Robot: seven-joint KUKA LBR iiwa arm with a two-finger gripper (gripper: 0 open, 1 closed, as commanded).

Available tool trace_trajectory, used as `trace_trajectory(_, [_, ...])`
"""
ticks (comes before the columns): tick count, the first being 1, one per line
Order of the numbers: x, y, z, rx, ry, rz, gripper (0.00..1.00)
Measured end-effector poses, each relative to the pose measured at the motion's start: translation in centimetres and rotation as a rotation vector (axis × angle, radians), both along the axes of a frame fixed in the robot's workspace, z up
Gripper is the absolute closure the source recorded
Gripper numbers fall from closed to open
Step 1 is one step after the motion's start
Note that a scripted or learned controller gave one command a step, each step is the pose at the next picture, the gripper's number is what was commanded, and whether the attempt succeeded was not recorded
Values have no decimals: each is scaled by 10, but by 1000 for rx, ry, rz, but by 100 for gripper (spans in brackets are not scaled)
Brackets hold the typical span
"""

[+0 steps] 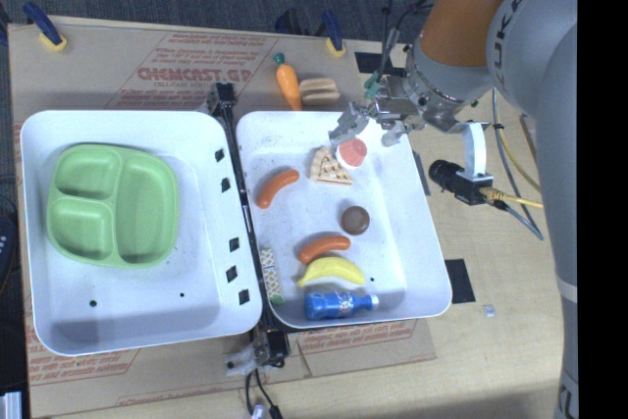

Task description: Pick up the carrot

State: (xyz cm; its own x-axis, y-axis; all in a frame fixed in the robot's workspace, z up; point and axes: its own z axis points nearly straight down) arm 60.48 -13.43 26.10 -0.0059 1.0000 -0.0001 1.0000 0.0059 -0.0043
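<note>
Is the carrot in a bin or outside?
Outside. The carrot lies on the cardboard beyond the right bin, next to a small bun.

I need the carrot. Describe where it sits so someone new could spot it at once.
Start at the right-hand white bin and look just past its far rim, onto the cardboard. The carrot lies there, outside both bins, beside a small sandwich. It is the orange, tapered piece with a green tip; the sausages inside the bin have rounded ends.
</note>
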Motion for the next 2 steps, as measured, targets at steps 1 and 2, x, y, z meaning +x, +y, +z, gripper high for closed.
trace_trajectory(1, [-70,29,-66,0,2,-394,0])
trace_trajectory(2, [-122,68,-70,0,3,-536,0])
